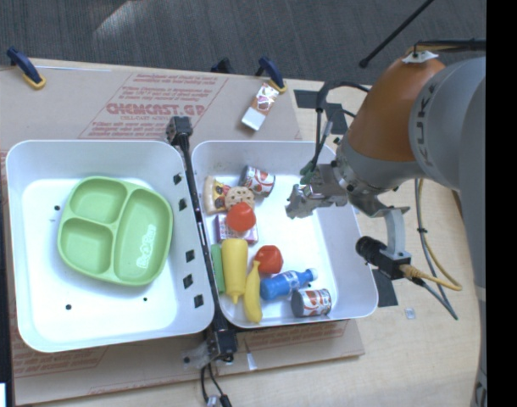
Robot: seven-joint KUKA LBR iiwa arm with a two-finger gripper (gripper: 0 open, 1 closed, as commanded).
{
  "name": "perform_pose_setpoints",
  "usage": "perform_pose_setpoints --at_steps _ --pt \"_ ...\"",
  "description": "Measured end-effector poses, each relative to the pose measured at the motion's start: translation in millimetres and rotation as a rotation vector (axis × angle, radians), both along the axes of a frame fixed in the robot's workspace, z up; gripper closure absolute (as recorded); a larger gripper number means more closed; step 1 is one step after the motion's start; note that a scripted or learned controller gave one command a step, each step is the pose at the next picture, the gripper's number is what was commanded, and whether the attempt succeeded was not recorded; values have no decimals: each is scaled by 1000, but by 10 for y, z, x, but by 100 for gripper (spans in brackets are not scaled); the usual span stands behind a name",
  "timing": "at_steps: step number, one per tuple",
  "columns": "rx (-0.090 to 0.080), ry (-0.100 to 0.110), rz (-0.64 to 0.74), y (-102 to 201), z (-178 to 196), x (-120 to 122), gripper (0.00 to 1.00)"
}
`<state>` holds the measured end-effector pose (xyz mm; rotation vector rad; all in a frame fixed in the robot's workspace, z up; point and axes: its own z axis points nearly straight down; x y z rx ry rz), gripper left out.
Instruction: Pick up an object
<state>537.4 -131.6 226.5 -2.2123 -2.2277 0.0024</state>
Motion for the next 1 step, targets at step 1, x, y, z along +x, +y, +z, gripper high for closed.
perform_pose_setpoints --at_steps 1 --pt "0 -1 6 0 106 9 100"
